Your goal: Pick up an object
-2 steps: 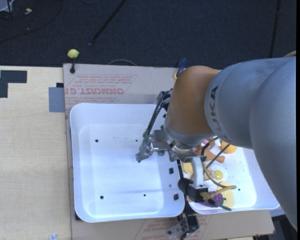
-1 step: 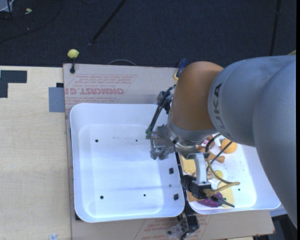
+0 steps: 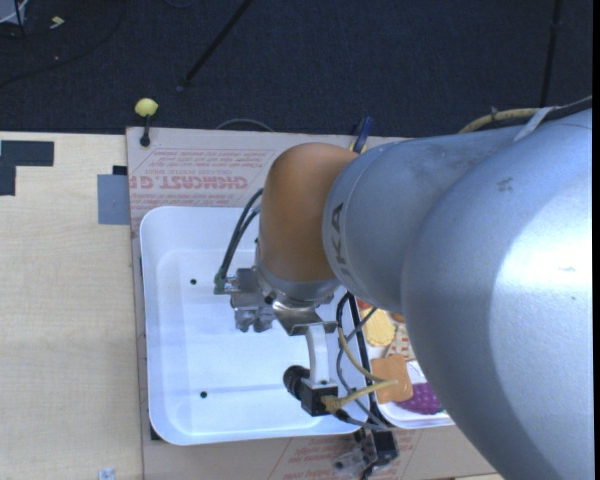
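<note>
My gripper point(image 3: 252, 316) hangs over the left white bin point(image 3: 170, 368), near its middle right, below the orange band of the arm. Nothing shows between it and the bin floor. In the right bin, peeking out from under the arm, lie a yellow piece point(image 3: 379, 329), a tan piece point(image 3: 391, 376) and a purple piece point(image 3: 421, 400). The arm hides most of that bin.
Both bins rest on a cardboard sheet point(image 3: 195, 173) on the wooden bench. A small yellow ball point(image 3: 146, 108) sits at the sheet's far left corner. A dark metal clip point(image 3: 372, 450) lies by the front edge. The big grey arm covers the right side.
</note>
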`<control>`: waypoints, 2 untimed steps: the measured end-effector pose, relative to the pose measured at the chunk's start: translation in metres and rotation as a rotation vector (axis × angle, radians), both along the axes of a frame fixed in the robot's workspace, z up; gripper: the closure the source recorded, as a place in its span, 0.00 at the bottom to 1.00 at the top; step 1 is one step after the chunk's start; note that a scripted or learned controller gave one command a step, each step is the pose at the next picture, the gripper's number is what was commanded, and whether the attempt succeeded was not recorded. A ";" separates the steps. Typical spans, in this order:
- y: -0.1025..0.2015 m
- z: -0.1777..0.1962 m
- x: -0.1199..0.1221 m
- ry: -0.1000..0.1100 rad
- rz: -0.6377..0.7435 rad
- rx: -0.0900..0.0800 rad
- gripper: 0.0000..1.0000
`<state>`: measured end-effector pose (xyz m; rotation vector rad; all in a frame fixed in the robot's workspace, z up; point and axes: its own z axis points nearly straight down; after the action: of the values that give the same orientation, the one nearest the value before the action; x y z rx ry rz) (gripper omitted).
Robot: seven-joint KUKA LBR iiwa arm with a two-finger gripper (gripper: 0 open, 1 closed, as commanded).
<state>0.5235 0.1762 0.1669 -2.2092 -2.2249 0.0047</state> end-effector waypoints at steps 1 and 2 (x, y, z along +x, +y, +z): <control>0.072 -0.002 -0.052 0.002 0.001 0.000 1.00; 0.068 0.073 0.013 -0.014 -0.006 0.000 1.00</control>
<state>0.5365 0.2438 0.2399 -2.2226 -2.2254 -0.0102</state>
